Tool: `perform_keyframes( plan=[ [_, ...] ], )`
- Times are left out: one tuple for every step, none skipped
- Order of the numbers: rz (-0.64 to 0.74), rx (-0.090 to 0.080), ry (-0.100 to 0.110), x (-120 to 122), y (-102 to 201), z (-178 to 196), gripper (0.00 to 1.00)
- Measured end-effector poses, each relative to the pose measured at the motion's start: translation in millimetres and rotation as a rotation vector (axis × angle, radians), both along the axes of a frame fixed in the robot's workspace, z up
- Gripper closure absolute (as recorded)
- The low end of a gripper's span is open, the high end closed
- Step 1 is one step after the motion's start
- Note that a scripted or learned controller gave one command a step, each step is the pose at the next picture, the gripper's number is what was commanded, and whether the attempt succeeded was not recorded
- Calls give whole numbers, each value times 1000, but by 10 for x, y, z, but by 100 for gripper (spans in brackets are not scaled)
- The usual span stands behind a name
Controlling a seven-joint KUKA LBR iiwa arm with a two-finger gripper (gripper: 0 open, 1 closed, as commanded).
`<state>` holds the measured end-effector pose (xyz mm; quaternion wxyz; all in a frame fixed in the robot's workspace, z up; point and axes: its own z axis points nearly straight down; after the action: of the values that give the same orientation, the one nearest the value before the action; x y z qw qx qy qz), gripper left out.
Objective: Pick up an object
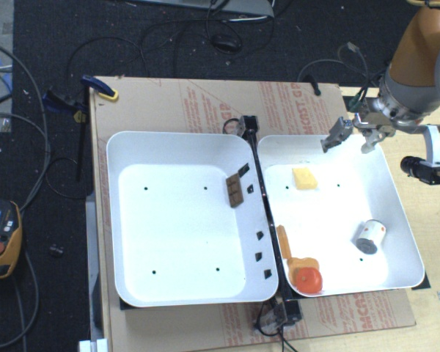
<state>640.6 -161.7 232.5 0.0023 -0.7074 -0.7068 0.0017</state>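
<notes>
Spread apart and holding nothing, my gripper (pixel 352 136) hangs over the far edge of the right bin (pixel 396 196). Just below it lies a yellow block (pixel 304 178); nearer sit a white cup (pixel 369 236), a red ball (pixel 306 279) and an orange brush (pixel 287 251). 1 brown bar (pixel 235 191) lies in the left bin (pixel 132 152).

Both white bins (pixel 132 152) are looking like smooth, faintly glossy plastic; the tabletop (pixel 176 101) is showing matt brown cardboard; at five o'clock, the red ball (pixel 307 279) is appearing glossy.
</notes>
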Motion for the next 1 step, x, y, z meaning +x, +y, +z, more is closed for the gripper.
perform_keyframes(
  plan=[
    [1,-1,-6,12,2,32,0]
  ],
)
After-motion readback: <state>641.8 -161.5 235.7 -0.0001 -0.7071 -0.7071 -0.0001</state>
